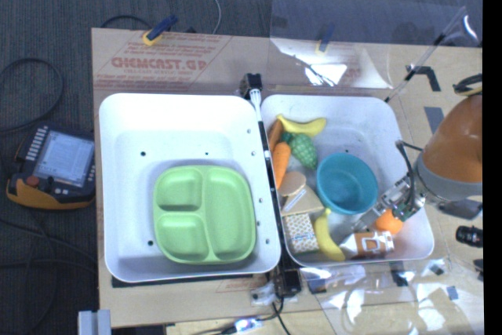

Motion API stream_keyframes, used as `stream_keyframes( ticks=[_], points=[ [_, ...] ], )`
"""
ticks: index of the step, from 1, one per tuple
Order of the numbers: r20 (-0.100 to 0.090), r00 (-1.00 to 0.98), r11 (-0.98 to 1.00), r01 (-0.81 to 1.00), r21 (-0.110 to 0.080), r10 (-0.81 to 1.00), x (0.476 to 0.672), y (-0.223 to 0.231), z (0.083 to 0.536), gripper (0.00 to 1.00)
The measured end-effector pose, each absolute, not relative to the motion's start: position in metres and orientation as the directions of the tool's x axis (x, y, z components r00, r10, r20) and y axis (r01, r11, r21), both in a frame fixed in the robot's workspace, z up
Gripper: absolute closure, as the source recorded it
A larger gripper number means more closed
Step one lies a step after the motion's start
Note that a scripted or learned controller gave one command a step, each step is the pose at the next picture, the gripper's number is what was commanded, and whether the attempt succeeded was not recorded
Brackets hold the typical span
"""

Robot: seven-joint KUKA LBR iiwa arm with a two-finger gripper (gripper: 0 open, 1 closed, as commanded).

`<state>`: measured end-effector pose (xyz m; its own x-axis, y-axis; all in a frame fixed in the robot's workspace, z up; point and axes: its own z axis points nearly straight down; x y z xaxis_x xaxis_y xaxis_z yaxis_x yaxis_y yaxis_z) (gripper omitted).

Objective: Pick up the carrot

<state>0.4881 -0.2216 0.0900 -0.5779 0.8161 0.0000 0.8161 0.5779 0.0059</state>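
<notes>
The carrot (280,160) is orange with a green top and lies along the left wall of the right bin (369,107), pointing toward the front. My gripper (398,205) hangs low over the bin's right front part, just right of the blue bowl (346,182) and above a small orange fruit (389,223). It is well to the right of the carrot, with the bowl between them. Nothing shows in its grasp.
Beside the carrot are a yellow banana (302,125) and a dark green vegetable (304,151). A bread slice (292,186), a cracker (299,231), a second banana (328,238) and a small carton (373,245) crowd the front. The left bin (125,129) holds a green divided plate (205,213).
</notes>
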Motion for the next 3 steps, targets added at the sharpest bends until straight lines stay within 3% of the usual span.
stream_keyframes(
  ticks=[1,2,3],
  points=[
    [-0.008,-0.579,0.579,0.816,0.012,0.816,0.4920,-0.2225,0.0996,1.00],
    [-0.006,-0.578,0.578,0.816,0.011,0.816,0.4913,-0.2224,0.0988,0.00],
    [0.004,-0.215,0.215,0.976,0.025,0.977,0.4965,-0.2133,0.0941,0.00]
  ],
)
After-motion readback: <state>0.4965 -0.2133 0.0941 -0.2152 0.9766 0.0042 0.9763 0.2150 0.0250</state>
